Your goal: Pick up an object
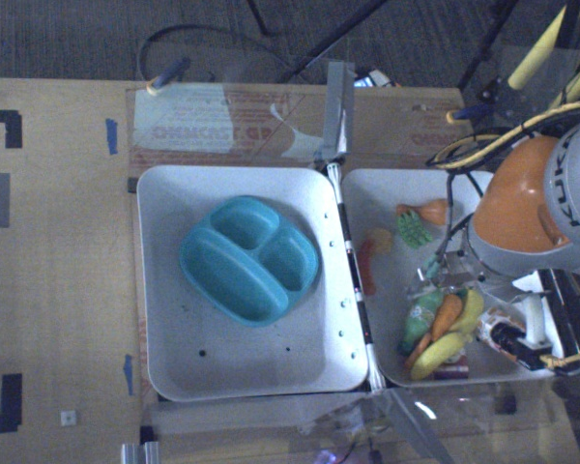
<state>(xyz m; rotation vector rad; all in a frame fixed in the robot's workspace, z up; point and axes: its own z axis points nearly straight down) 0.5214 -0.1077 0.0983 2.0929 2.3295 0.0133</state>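
The right bin (387,187) holds several toy foods. At its near side lie a yellow banana (438,354), an orange carrot (446,314), a green piece (421,313) and a second yellow piece (473,307). Farther back lie a green ridged piece (414,228), an orange piece (431,209) and a reddish piece (367,260). My gripper (443,271) hangs low over the middle of this bin, just behind the carrot and green piece, under the orange wrist band (517,206). Nothing shows clearly held in it.
The left bin (174,356) holds a teal divided plate (250,258) at its middle. A ridge (353,288) separates the two bins. The arm and yellow cables cover the right bin's right side. A small purple item (452,371) lies at the near rim.
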